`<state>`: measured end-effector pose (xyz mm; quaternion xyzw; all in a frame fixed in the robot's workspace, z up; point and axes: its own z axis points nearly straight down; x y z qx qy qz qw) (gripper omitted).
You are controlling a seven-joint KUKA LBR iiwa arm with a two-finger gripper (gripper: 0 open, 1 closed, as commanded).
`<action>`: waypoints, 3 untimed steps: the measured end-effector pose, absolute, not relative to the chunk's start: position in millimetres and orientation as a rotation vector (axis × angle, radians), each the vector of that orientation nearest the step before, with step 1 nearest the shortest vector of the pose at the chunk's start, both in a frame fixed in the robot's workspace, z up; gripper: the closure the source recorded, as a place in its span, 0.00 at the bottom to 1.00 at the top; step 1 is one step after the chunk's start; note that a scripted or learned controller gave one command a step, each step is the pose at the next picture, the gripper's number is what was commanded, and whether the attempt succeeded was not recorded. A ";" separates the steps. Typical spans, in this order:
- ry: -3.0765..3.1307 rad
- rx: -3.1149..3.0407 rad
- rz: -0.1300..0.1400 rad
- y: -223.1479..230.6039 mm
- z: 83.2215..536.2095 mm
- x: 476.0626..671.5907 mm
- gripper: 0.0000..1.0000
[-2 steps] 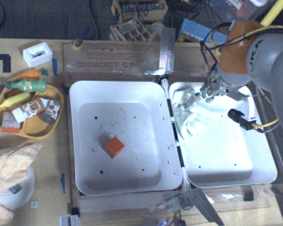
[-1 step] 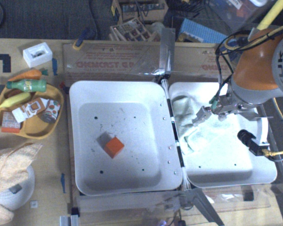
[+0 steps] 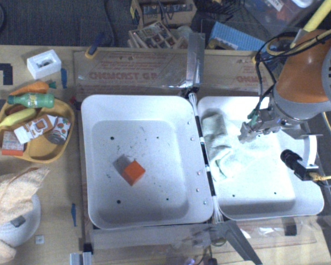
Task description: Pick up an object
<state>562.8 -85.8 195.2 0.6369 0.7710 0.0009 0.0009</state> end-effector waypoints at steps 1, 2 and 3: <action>2.421 2.000 0.003 -85.8 195.2 562.8 0.00; 2.306 2.115 0.018 -105.9 93.1 562.5 0.00; 2.125 2.309 0.001 -190.9 119.5 576.5 0.00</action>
